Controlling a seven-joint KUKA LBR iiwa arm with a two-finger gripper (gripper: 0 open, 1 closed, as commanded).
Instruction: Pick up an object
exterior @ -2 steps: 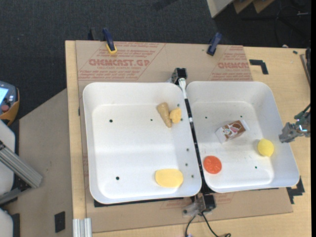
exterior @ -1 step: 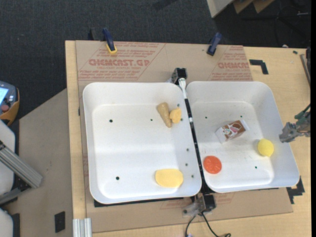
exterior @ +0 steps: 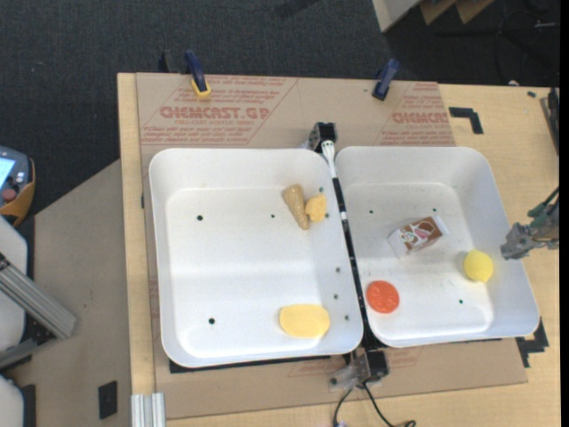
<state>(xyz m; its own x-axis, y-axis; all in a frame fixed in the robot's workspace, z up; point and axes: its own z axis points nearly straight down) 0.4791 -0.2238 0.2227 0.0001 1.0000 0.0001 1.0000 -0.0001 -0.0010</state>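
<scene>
Scanning both bins for a pick target. Right bin (exterior: 498, 194) holds three items: a yellow ball (exterior: 478, 266) near the right wall, an orange-red disc (exterior: 383, 297) toward the front left, and a small brown-and-white packet (exterior: 416, 235) between them, nearer the middle. Left bin (exterior: 178, 238) holds a tan cone-shaped piece (exterior: 296, 205) touching a small yellow lump (exterior: 316, 207) near the divider, plus a pale yellow oval (exterior: 304, 320) at the front. Both bins sit on a cardboard sheet on the tabletop (exterior: 98, 238).

Likely target, as a judgement: the yellow ball, being closest to the end effector (exterior: 518, 243). It looks small, light and smooth, probably a toy or foam fruit. Roundness means it may roll or squirt out if pinched off-centre; best taken across its widest part, straight from above. It lies near the right wall but apart from it, so one finger should still fit on the wall side. The packet looks flat and thin, lying tilted on the floor; harder to get under. The disc is also low and flat.

Arm pose: little of the arm is in frame. The end effector sits at the right edge of the view, over the right bin's right rim, just beside the ball and slightly behind it. Nothing visible between its tips. State of end effector: cannot tell; too small and dark against the rim to resolve.

Task status: no object lifted; all items rest on bin floors.
</scene>
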